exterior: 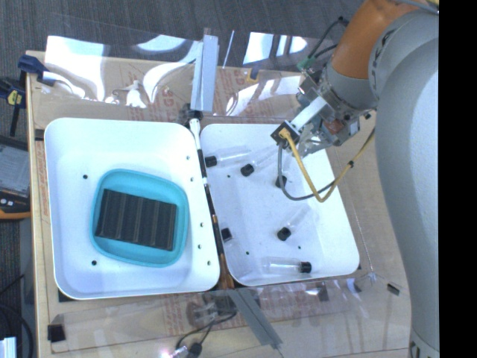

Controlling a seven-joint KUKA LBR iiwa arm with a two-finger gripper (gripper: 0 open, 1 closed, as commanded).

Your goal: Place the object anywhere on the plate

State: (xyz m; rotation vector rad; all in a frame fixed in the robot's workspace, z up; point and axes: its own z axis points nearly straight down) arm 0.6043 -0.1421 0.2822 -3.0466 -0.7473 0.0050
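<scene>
gripper (281,179) over right bin's (339,222) far edge, jaws' state unclear | clear capped tubes (285,264) (black caps) lie near its front edge, apart from jaws | teal plate (173,197), dark ribbed insert, in left bin (67,155)

You have two bins side by side on the table (33,200), their inner walls touching along the middle. Take the right bin (339,222) as your landmark. Left of it, the left bin (59,148) holds the plate (139,217), which lies toward that bin's near side. Inside the right bin, one tube (287,265) lies near the front wall, another tube (227,158) near the back left corner, and a third tube (292,223) between them. The gripper (282,179) hangs over the bin's back half, with a cable (317,192) looping just right of it.
</scene>
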